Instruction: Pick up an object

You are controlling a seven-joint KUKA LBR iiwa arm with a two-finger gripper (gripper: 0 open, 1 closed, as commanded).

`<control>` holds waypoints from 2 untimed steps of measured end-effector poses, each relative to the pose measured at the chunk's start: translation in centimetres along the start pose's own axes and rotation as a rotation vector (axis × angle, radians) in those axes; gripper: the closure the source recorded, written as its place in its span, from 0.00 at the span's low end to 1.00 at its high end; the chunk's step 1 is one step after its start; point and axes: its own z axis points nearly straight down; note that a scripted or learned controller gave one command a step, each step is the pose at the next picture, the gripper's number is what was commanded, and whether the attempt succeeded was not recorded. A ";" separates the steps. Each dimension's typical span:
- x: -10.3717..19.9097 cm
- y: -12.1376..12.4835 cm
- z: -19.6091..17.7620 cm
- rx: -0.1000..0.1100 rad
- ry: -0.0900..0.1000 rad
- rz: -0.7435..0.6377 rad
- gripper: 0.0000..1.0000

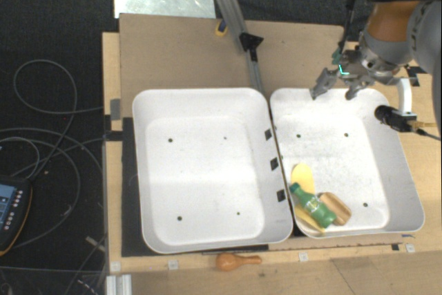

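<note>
Green bottle [312,204]: small toy bottle lying on its side in the near corner of the right bin [387,169], touching a yellow banana-like piece [304,179] and a tan bun-shaped piece [336,206].
Handling: probably light, stiff plastic; smooth and round, so likely to roll or slip.
Where to grip: across the body at mid-length, fingers closing on its narrow width, clear of the neighbours.
Hand [337,88]: above the far edge of the right bin, well apart from the cluster; fingers spread, nothing between them.
Left bin [200,169]: white, shallow.
Counter [179,52]: brown board; an orange pear-shaped item [237,260] lies at its near edge.
</note>
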 end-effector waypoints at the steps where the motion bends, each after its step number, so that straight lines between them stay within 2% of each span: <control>1: 0.0 0.1 -0.3 -0.004 -0.002 -0.002 0.00; 2: 0.4 1.0 5.2 0.000 -0.001 -0.003 0.00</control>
